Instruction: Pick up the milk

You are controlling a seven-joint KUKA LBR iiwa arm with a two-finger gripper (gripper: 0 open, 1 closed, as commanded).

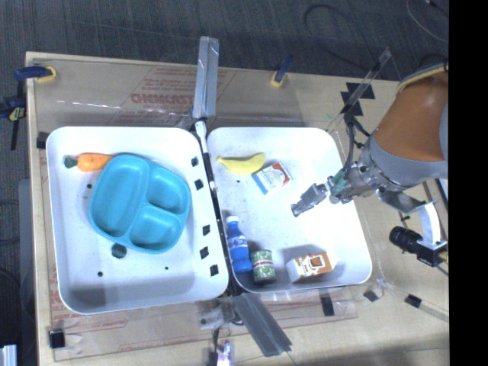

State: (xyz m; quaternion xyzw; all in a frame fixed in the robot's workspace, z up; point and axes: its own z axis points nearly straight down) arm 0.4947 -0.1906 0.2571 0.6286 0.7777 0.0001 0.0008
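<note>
The milk is a small white carton with blue and red print [271,177]. It lies on its side in the upper middle of the right bin [335,227], just right of a yellow banana [241,163]. My gripper [306,202] reaches in from the right and hangs over the bin's middle. It is to the lower right of the carton, a short gap away and not touching it. I see nothing held in it.
A blue bottle [237,244], a green can [263,266] and an orange-and-white box [309,265] line the right bin's near edge. The left bin [65,273] holds a blue divided plate [141,202] and a carrot [92,161].
</note>
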